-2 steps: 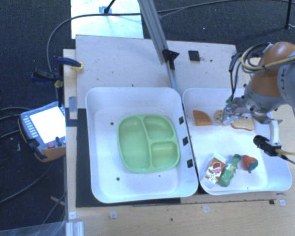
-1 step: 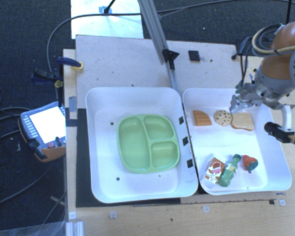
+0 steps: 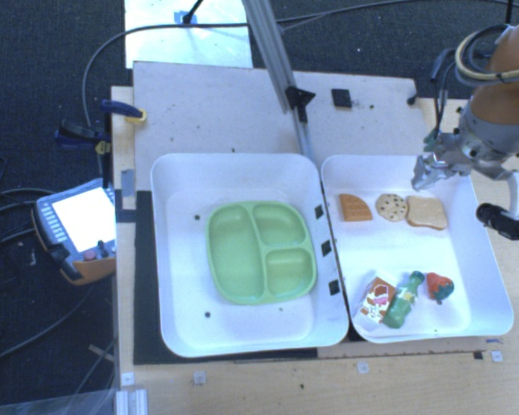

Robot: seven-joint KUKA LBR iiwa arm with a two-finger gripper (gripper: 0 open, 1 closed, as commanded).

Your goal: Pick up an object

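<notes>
While lettering stays unreadable, red-white carton (image 3: 377, 301) touches green bottle (image 3: 403, 302)

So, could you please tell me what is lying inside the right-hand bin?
Inside the right bin: pizza slice, cookie, bread slice, carton, green bottle, strawberry. The bottle partly covers the carton.

My feed is evenly and brightly lit from overhead, with only faint shadows. The white bins (image 3: 242, 175) come close to washing out, their rims soft. A pale patch (image 3: 186, 20) beyond the surface's far edge glares, and the handheld screen (image 3: 78, 214) off its left edge is blown out white. Focus is mildly soft everywhere; the arm (image 3: 502, 85) at right looks blurred.
</notes>
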